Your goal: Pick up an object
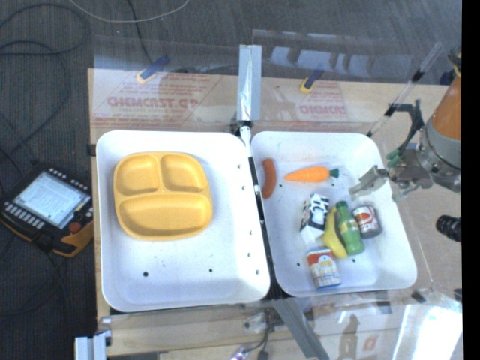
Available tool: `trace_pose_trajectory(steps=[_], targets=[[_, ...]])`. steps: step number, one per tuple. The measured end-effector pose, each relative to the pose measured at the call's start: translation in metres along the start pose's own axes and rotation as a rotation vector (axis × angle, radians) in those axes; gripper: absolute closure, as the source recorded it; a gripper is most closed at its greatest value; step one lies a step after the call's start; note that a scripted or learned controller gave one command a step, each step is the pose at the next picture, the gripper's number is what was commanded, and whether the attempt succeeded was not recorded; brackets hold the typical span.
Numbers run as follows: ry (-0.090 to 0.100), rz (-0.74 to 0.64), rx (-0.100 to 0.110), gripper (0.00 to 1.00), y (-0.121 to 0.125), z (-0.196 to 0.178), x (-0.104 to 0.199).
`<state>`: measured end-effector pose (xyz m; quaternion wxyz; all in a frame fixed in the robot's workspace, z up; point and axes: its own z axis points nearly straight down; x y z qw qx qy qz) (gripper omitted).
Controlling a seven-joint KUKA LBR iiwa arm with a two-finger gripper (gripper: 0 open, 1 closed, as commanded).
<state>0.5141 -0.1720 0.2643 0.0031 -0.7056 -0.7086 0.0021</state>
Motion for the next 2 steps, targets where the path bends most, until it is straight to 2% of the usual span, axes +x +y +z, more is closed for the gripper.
trace_pose_trajectory(steps=[1, 2], targets=[[0.001, 0.010, 0.001, 0.00, 0.002, 0.099, 0.008], [-0.005, -0.026, -0.031, 0.00, 0.056, 0.139, -0.006]])
